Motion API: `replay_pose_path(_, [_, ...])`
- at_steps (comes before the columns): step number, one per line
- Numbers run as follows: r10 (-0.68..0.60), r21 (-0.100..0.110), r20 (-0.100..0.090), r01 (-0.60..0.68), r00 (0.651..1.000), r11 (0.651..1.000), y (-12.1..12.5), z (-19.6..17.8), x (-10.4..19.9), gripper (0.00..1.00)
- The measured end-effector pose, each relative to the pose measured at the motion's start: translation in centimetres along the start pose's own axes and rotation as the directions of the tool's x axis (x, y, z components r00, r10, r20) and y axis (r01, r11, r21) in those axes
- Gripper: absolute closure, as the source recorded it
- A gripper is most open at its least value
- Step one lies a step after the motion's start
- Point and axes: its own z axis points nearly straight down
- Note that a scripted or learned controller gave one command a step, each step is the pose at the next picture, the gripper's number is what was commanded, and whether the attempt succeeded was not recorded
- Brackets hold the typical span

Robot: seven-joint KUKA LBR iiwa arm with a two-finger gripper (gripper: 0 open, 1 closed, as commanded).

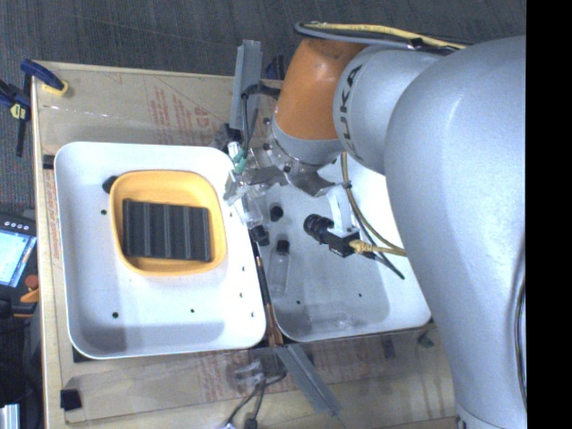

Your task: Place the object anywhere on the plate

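A yellow plate (125,195) with rounded corners lies in the left bin (152,329). A dark grey ribbed rectangle (170,231) covers the plate's middle; I cannot tell whether it is a separate thing or part of the plate. My gripper (270,239) hangs below the orange wrist band (308,92), over the left side of the right bin (357,315), just right of the wall between the bins. It stands beside the plate's right edge, apart from it. I see nothing held in it.
A small dark spot (109,184) peeks out at the plate's upper left corner. The large grey arm (456,195) covers the right bin's right half. A black cable plug (326,233) hangs over the right bin. Clamps and a blue clip (43,74) sit at the bench edge.
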Motion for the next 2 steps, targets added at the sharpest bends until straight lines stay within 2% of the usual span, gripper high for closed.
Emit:
replay_pose_path(1, [-0.118,0.005,-0.002,0.118,0.993,0.993,0.01,0.05,2.46,1.00])
replay_pose_path(2, [-0.118,0.004,-0.001,0.118,0.993,0.993,0.01,0.03,2.45,0.00])
